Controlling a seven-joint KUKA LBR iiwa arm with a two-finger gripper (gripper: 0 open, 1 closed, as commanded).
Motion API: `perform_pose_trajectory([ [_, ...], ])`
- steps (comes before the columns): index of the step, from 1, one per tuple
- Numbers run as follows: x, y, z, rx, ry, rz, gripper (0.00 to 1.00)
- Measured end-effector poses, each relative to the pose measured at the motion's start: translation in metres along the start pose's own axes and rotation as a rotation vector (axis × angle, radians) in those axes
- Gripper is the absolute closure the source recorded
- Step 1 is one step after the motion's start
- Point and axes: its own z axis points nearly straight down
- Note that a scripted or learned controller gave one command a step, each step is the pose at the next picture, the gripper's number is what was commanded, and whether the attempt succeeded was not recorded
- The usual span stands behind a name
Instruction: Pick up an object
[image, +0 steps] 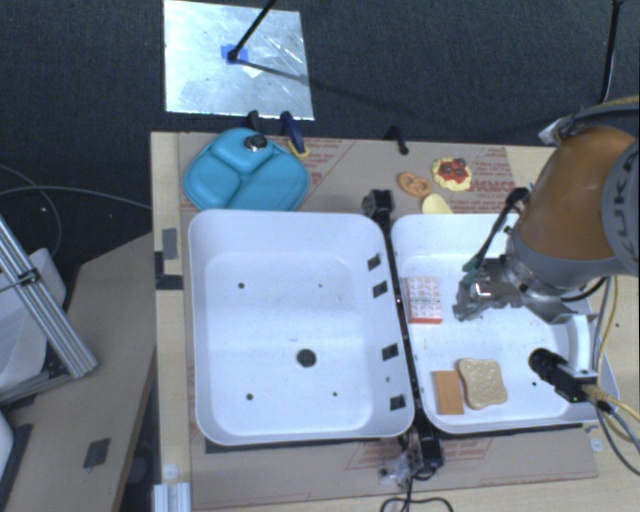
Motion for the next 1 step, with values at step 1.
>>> perform_pose_trajectory([
  [1,0.0613,-0.0046,-0.0132,-0.003,0.000,-0.002,1.00],
])
